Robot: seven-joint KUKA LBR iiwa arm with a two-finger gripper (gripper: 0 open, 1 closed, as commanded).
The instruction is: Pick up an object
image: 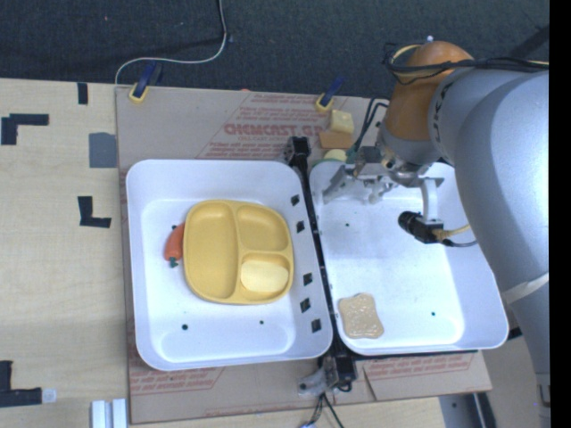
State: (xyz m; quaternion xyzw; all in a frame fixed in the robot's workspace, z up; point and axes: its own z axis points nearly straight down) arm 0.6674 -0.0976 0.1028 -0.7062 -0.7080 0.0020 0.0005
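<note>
Start at the left white bin (147, 239). You will see a yellow plate (234, 243) with three sections lying flat in the middle of it. A pale yellow round piece (264, 275) sits in the plate's lower right section. An orange thing (173, 243) peeks out from under the plate's left edge; most of it is hidden, so you cannot tell what it is.

Move right from the plate and you reach the black clips (309, 266) along the line where the two bins meet. Just past them is the right white bin (464, 319). A flat tan piece (361, 316), a bit like a slice of bread, lies near that bin's front left corner, lower right of the plate and well apart from the arm.

Up and to the right of the plate, at the far edge of the right bin, the gripper (361, 184) hangs low over the bin's back left corner. You cannot tell how it is set, as the metal parts are too small and mixed up to read. No object shows in it. Just behind it, on the brown board, sit a tan block (339, 130) and a small pale round thing (334, 156). The grey arm (500, 150) with its orange band (419, 96) comes in from the right.
</note>
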